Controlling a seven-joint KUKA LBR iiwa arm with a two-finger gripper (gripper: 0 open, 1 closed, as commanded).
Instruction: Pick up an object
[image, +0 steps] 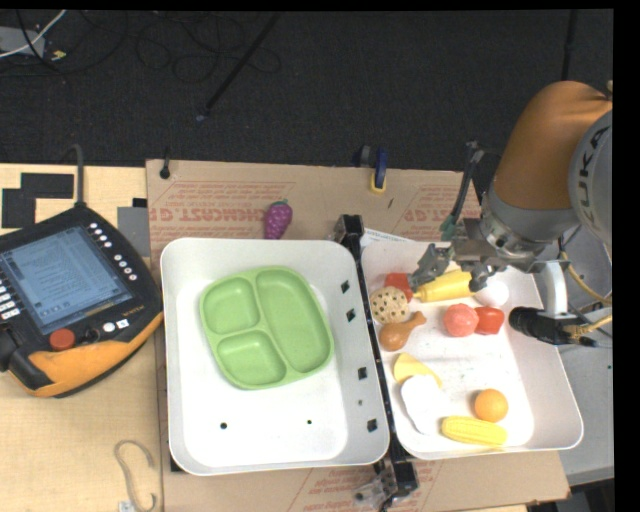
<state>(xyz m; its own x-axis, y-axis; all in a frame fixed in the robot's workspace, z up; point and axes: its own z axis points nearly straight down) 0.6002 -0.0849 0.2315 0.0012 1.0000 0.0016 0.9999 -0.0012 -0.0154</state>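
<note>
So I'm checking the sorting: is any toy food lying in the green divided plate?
No. The green divided plate sits in the left bin, while the toy food lies in the right bin.

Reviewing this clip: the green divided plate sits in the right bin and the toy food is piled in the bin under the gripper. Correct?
Not quite. The camera view shows the green divided plate in the left bin, not the right one. The rest stands: the toy food, such as the orange and the corn cob, lies in the right bin, under the gripper.
</note>
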